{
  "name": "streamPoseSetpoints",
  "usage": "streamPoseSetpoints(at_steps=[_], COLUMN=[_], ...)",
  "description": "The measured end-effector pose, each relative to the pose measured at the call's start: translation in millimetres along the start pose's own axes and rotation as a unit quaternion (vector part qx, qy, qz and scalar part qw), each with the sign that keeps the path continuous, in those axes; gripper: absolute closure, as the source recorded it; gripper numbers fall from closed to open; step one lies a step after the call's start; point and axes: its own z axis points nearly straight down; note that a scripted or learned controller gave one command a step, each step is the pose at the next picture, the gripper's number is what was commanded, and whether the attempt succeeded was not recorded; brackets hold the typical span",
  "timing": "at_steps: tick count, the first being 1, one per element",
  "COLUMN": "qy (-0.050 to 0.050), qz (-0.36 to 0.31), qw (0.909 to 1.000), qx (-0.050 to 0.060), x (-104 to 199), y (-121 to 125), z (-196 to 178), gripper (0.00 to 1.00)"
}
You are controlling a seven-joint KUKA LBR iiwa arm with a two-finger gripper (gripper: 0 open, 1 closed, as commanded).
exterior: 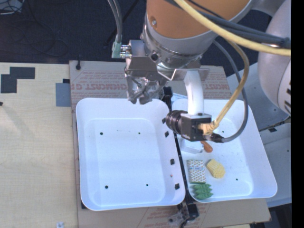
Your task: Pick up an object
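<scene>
The grey arm with its orange band (190, 8) comes in from the right and hangs over the seam between the two shallow white plastic bins, so its bulk hides much of the right bin's (259, 175) upper half. The pincer (142, 93) sits low at the back rim of the left bin (123, 156), a tangle of grey metal seen against the white wall; whether it is spread or closed cannot be made out, and nothing can be seen gripped there

The things worth picking all lie together in the right bin's near corner, close to the divider: a small white rectangular packet with a green dotted face (196, 170), a yellow ridged piece like a corn cob (215, 168) just beside it, and a dark green leafy-looking toy (202, 191) below them near the front rim. A small orange bit (208, 147) peeks out beneath a black cylindrical unit (185, 125) on the arm

My guess is that the pincer, poised over the left bin, stands apart from all of these, so a pick would call for shifting across the divider on the tabletop first
</scene>
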Motion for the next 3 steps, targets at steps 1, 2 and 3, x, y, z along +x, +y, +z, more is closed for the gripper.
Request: streamPoseSetpoints(at_steps=[1,2,3], qy=[0.0,0.0,0.0], qz=[0.0,-0.002,-0.003], qw=[1.0,1.0,1.0], qx=[-0.001,-0.001,0.001], x=[0.1,1.3,1.9], y=[-8.2,-8.5,-8.5], z=[-5.6,-5.1,-14.7], gripper=[1.0,0.0,1.0])
